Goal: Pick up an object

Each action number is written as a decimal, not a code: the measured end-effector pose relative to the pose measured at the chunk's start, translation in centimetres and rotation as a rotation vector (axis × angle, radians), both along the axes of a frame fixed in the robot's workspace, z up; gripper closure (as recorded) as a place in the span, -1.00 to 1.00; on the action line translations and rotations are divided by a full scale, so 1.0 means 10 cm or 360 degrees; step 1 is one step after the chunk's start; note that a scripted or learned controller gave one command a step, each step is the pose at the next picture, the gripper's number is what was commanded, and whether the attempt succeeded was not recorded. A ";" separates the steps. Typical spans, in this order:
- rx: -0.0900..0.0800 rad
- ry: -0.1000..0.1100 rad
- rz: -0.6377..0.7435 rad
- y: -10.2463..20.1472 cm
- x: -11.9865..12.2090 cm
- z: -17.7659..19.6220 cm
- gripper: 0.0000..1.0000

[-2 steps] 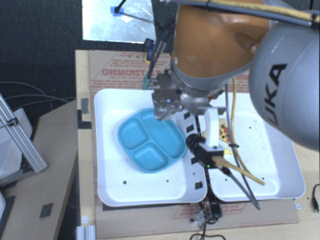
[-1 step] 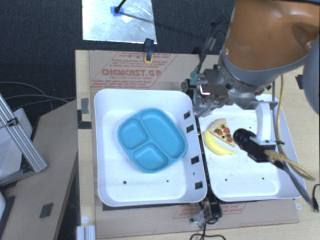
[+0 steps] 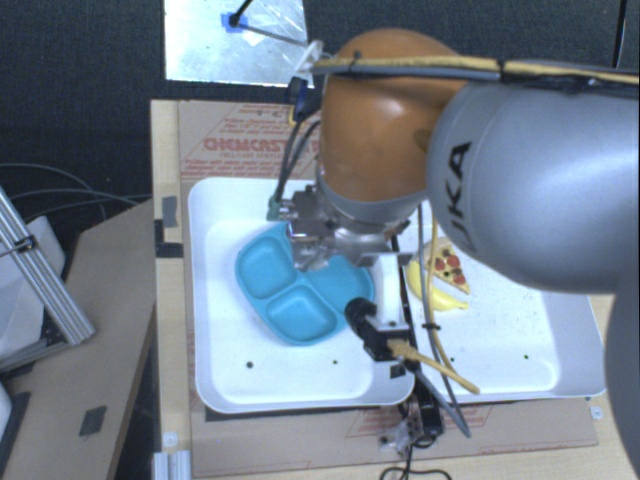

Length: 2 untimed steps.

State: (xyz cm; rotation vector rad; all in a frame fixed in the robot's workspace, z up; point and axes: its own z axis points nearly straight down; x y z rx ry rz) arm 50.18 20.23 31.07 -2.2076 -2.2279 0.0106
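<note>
Tool [image 3: 318, 253] hangs low over the left white bin [image 3: 215, 368], just above the upper edge of a blue divided tray [image 3: 290, 293] that lies near the bin's middle; the wrist hides the fingers, so I cannot tell whether they are spread or closed, and nothing shows between them. At about three o'clock from the tray, across the rims where the bins meet, a pizza-slice toy [image 3: 447, 265] and a yellow banana [image 3: 432, 293] lie touching in the right white bin [image 3: 520, 368]. Both bins sit on the cardboard-covered tabletop [image 3: 240, 138].
</note>
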 end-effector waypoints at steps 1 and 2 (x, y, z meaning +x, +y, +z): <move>-0.0004 -0.0004 -0.0018 -0.21 0.35 -1.01 1.00; 0.0007 -0.0025 -0.0009 -0.23 0.16 -0.14 1.00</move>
